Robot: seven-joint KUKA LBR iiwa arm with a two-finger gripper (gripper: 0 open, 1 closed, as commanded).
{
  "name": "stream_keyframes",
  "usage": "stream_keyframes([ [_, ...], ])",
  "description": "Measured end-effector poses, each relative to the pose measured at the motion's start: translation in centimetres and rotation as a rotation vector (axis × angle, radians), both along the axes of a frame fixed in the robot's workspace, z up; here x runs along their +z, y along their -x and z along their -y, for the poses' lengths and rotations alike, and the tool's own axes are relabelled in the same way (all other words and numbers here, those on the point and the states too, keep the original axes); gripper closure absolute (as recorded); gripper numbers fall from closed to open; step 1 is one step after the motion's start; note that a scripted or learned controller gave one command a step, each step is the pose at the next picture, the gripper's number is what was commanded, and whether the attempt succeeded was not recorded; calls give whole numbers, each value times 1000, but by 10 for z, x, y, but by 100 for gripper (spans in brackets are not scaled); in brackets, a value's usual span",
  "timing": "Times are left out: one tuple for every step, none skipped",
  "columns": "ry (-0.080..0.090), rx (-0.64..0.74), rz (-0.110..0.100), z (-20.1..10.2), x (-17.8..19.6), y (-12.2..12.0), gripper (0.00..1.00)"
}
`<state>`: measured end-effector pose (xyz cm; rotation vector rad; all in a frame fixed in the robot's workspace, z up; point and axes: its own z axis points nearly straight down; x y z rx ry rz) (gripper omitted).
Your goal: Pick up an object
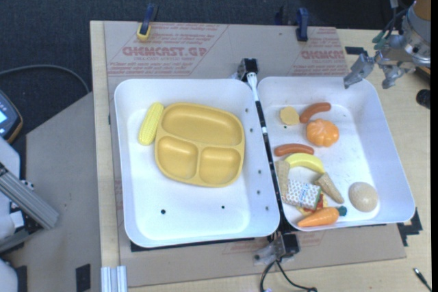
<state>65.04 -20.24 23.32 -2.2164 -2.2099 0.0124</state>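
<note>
My gripper [374, 76] hangs over the far right corner of the right bin [384, 121], fingers spread apart with nothing between them. Below it the bin holds toy food: a sausage [315, 109], an orange pumpkin [322, 133], a round yellow piece [289, 116], a second sausage [294, 149], a banana [304, 162], a patterned cracker block [302, 193], a cone [330, 187], a beige egg [363, 196] and a carrot [319, 217]. All lie apart from the gripper.
The left bin [137, 202] holds a yellow divided tray [200, 144] with a corn cob [150, 123] beside it. A black clamp bar [258, 121] runs between the bins. Blue clamps [301, 24] sit on the bench's far edge.
</note>
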Motion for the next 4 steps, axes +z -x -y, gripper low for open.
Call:
stream_keyframes([
  [3,3,14,-1,10,-2,0],
  [2,3,11,-2,-45,7,0],
  [1,4,9,-3,-108,8,0],
  [2,5,10,-4,-150,8,0],
])
